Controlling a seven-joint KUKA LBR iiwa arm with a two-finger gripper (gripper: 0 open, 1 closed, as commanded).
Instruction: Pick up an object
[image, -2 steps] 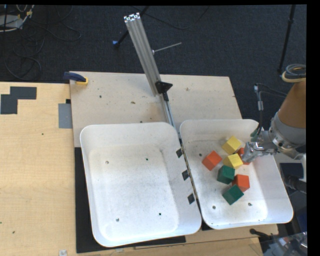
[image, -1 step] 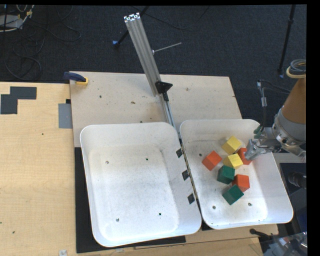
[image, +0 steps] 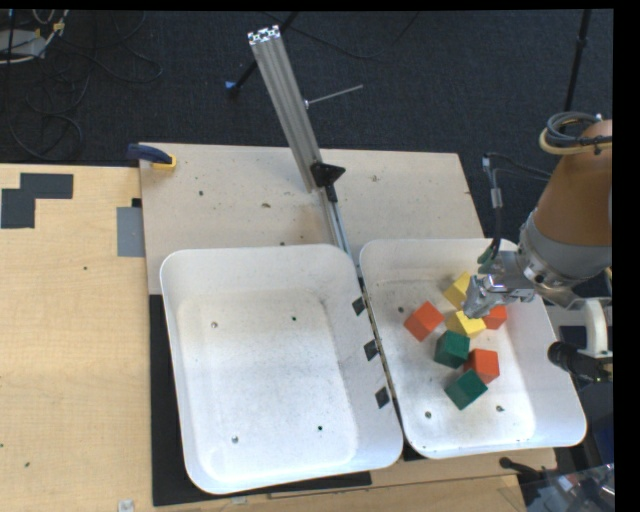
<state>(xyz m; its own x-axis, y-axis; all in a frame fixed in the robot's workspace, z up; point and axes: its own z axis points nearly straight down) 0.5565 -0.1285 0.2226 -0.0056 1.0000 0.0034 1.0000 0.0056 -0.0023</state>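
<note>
Several coloured blocks lie clustered in the right bin (image: 520, 425): an orange block (image: 423, 321), two yellow blocks (image: 457, 292) (image: 466, 324), two green blocks (image: 452, 348) (image: 465, 388), and two more orange ones (image: 486, 363) (image: 497, 317). My gripper (image: 484, 300) is down among them, just right of the yellow blocks and beside the small orange block. The wrist body hides its fingertips.
The left bin (image: 200, 300) sits beside the right one, joined by black clips (image: 370, 348). A slanted aluminium bar (image: 290, 110) rises behind the bins. A blue and yellow clamp (image: 152, 155) sits at the board's back left corner.
</note>
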